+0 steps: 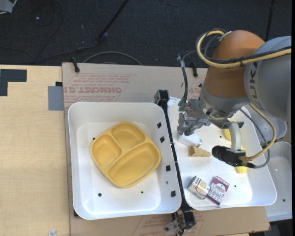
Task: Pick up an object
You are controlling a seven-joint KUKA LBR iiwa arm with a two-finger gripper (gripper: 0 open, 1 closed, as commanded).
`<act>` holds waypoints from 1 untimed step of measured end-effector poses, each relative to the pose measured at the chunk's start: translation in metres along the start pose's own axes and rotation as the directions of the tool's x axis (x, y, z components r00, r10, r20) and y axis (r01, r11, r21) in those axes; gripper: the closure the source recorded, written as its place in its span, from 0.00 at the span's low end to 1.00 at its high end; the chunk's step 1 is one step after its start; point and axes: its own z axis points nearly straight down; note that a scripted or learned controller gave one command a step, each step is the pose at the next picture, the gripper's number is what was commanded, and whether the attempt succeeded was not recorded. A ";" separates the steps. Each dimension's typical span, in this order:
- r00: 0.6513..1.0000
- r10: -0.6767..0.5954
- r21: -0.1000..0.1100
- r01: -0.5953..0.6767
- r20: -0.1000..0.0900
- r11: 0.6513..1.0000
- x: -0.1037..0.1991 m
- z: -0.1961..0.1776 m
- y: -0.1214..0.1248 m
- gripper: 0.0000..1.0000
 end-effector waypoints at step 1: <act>1.000 -0.002 0.001 0.002 -0.001 1.000 0.058 -0.004 -0.016 1.00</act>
